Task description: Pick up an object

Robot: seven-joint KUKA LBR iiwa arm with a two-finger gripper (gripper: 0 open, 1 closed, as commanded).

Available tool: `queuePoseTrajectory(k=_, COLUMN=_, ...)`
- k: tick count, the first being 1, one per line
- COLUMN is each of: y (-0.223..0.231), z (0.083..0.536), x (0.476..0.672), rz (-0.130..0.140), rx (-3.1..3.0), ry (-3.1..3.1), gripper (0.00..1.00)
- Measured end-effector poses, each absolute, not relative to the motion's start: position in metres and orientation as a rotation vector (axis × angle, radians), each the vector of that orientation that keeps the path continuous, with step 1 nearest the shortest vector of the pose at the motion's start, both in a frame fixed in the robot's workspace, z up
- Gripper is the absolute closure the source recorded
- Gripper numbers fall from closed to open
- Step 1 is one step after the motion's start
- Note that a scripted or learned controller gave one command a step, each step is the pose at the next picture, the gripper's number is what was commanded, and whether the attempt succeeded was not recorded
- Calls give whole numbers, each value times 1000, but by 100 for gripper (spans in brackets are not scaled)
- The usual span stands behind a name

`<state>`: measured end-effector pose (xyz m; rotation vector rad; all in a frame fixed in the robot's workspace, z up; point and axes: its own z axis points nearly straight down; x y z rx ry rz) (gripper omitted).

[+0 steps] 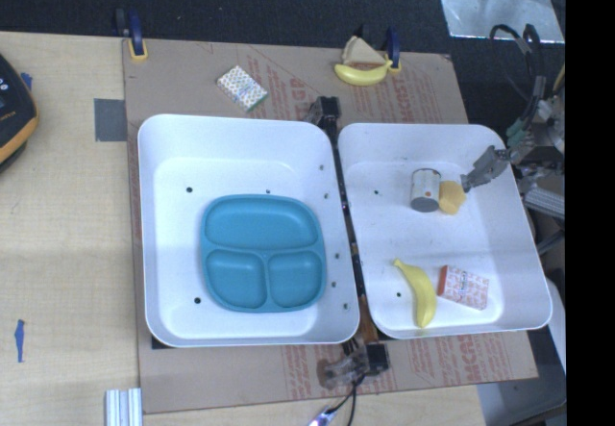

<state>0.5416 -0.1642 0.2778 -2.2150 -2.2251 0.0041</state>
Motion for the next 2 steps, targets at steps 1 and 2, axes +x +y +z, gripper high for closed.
queuePoseTrajectory(k=1, y=-176, z=182, x=611, rz=7, rx=-2212, ry=-2228, gripper=0)
queuePoseTrajectory(k=2, y=-186, z=102, x=621, rz=4, rx=-2217, ry=-2228, gripper=0)
